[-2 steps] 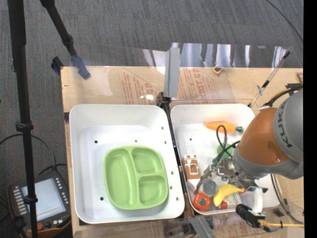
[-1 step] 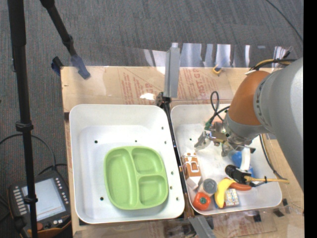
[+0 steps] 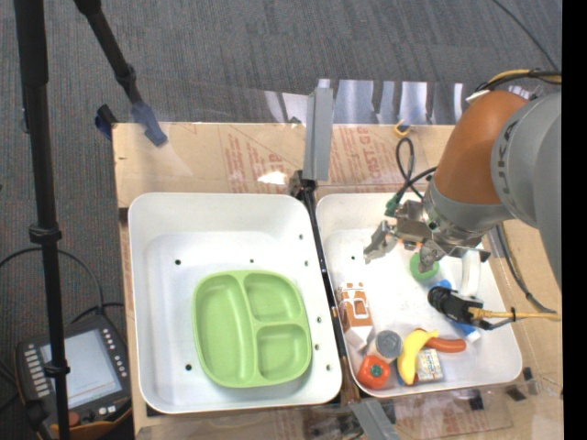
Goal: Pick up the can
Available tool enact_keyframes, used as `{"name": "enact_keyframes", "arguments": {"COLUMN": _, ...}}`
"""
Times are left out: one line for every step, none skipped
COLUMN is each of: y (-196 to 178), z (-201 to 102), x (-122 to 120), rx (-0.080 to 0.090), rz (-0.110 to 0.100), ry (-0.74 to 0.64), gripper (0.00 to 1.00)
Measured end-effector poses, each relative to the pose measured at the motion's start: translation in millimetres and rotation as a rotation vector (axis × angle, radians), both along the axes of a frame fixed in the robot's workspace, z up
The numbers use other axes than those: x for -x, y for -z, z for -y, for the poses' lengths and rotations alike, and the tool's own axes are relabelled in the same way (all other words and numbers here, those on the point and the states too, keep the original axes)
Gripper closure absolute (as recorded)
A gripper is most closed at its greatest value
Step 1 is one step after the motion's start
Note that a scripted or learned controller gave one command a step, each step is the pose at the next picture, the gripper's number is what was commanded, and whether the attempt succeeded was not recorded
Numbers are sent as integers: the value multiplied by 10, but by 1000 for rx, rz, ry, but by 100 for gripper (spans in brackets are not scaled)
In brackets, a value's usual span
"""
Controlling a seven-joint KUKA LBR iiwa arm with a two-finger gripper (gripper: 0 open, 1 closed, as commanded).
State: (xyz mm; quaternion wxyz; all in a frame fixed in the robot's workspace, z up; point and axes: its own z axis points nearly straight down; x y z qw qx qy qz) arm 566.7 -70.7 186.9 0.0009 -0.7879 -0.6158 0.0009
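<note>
camera view: fixed overhead | slanted down | both bins [image 3: 147, 246] | mid-range

We see the grey arm [image 3: 541, 154] enter from the right, its orange band [image 3: 481, 145] just above the wrist. The gripper [image 3: 404, 246] points down and leftward, its fingers [image 3: 377, 245] spread apart with nothing between them.

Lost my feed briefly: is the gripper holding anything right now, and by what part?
Cannot be told: the gripper hangs over the right bin, nothing visible between its fingers. The can lies near the front.
</note>
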Motion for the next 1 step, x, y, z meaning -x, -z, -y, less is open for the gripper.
{"name": "enact_keyframes", "arguments": {"y": 284, "z": 242, "x": -69, "rx": 0, "rz": -2, "ry": 8, "gripper": 0}}
